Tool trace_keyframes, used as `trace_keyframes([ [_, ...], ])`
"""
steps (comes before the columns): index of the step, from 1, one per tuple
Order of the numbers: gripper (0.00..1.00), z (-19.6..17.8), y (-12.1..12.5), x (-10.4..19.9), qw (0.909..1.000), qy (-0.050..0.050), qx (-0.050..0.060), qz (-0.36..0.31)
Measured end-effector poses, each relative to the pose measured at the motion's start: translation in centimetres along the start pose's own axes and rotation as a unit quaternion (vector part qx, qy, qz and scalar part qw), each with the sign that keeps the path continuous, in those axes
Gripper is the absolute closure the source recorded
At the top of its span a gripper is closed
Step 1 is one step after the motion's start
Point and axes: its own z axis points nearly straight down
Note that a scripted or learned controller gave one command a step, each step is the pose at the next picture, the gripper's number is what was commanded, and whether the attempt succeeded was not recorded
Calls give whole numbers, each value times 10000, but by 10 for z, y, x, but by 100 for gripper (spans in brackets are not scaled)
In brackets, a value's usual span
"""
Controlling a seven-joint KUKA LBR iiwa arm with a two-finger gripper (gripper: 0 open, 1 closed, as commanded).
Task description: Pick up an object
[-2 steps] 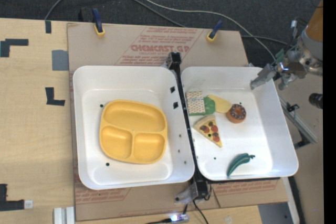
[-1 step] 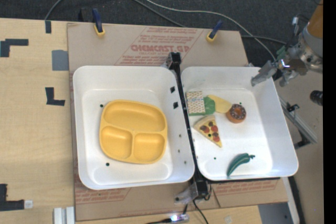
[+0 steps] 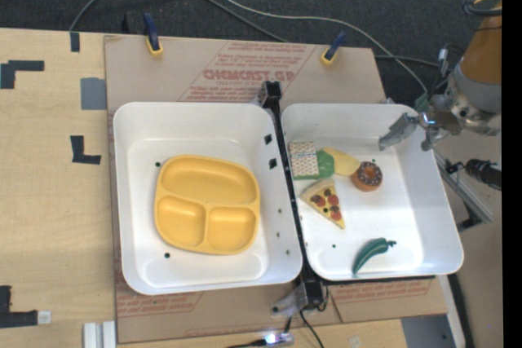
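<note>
Seen from above at a slant: 2 shallow white bins side by side on a cardboard sheet [image 3: 245, 73] printed with red lettering, itself lying on the wooden counter [image 3: 49, 200]. In the left bin [image 3: 130, 130], 1 yellow divided plate [image 3: 208, 204] with 3 compartments, lying flat near the middle. In the right bin [image 3: 424, 200], 5 toy food pieces: a checkered red-and-white block [image 3: 303, 156] touching a green piece [image 3: 325, 165] at the left side, a pale yellow piece [image 3: 346, 162] just beside the green one, a brown donut with coloured sprinkles [image 3: 368, 175] touching the yellow piece's right end, a pizza slice [image 3: 326, 202] just below this cluster and near the bin's left wall, and a green chili pepper [image 3: 371, 253] well apart from the rest, near the front right corner. Reaching in from the right, the grey arm with its orange band [image 3: 483, 53], the tool [image 3: 412, 134] hovering over the back right corner of the right bin, above and to the right of the donut, touching none of the pieces. Fingers spread apart, 1 finger [image 3: 395, 132] angled toward the left, nothing between them. Along the cardboard's far edge, 2 blue-and-yellow clamps [image 3: 152, 35]. Across the dark floor behind, a thin black cable [image 3: 245, 8] curving toward the arm.
</note>
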Motion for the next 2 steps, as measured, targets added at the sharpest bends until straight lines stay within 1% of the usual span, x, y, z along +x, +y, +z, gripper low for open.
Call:
trace_keyframes([
  [1, 0, 64, -2, 4, 10000, 0, 5, -2],
  [2, 0, 117, -1, 4, 10000, -8, -24, -4],
])
